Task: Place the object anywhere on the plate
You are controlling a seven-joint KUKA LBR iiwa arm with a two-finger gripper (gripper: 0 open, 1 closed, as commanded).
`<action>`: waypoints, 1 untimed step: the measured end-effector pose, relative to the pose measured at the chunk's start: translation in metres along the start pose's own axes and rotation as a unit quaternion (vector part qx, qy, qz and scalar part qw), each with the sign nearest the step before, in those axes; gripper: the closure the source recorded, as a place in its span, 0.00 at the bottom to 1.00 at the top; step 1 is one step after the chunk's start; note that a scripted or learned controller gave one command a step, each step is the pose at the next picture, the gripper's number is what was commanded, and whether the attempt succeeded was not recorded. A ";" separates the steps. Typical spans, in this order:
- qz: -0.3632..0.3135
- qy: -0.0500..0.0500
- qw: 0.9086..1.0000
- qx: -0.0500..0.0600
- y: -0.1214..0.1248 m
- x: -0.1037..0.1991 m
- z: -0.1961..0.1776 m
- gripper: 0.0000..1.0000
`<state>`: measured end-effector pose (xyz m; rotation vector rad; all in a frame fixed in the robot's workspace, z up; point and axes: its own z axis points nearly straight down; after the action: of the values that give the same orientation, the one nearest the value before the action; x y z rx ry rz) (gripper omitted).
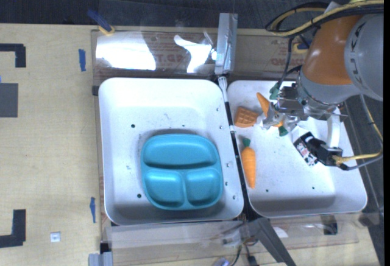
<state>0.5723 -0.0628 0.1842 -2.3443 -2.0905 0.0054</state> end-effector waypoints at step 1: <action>0.024 0.002 1.000 0.001 -0.074 0.066 0.001 1.00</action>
<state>0.5060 0.0114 0.1837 -2.3915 -2.0312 0.0023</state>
